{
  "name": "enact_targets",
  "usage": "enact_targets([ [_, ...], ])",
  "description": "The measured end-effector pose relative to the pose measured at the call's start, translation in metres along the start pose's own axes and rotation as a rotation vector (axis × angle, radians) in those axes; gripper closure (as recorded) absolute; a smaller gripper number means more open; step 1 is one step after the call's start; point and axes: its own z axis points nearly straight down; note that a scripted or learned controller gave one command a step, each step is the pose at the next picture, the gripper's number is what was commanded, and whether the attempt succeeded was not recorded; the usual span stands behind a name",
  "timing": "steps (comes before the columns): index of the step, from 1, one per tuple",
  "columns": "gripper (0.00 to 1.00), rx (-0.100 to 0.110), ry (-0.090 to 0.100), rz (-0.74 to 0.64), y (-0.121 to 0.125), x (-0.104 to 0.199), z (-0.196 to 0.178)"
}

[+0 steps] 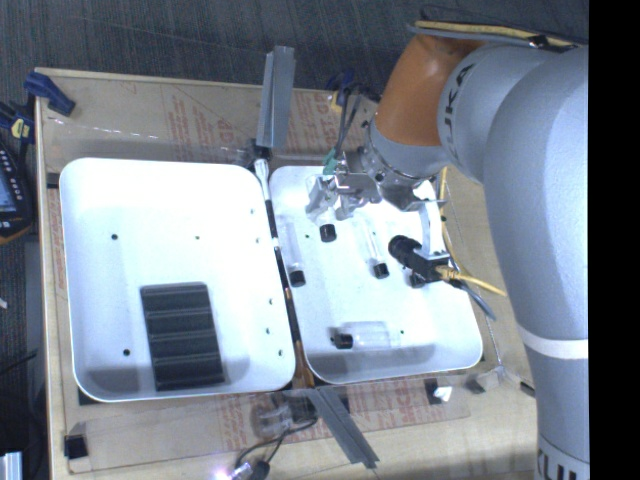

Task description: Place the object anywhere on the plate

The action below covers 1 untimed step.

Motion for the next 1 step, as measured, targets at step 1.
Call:
enact_targets([
  [1,1.0,-0.004,-0.005,-0.709,0.0464,0.0748,0.0187],
])
